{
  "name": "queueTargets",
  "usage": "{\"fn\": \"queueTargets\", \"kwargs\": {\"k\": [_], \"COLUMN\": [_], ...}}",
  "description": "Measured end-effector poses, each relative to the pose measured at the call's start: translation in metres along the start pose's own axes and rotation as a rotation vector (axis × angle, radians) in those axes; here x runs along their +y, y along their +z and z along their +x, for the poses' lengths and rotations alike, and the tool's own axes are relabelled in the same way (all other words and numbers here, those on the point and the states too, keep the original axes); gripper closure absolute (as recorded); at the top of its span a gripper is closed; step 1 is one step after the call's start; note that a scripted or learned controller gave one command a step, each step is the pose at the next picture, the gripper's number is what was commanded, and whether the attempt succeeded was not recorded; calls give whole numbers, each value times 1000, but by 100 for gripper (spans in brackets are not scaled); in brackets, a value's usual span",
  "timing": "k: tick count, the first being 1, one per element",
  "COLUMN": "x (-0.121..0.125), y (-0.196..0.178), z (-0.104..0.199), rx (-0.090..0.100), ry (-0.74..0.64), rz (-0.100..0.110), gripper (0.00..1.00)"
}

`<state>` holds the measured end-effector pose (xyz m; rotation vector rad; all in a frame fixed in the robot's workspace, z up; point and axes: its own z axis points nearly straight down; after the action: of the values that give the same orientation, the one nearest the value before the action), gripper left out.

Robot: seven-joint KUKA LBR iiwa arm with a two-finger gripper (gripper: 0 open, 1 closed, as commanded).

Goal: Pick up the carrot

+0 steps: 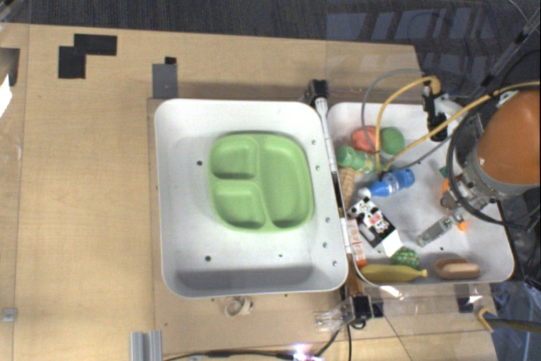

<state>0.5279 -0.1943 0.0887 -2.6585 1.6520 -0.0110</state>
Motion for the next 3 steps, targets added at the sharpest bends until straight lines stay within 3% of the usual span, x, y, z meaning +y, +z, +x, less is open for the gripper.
{"fn": "queueTargets", "kwargs": {"k": [1, 2, 3], "x": [-10, -57, -36], "y": [1, 2, -35], "z": [5, 27, 18], "rx": [-2, 0, 2], "ry": [-143, 123, -21], "rz": [-3, -1, -5], "gripper": [0, 0, 0]}}
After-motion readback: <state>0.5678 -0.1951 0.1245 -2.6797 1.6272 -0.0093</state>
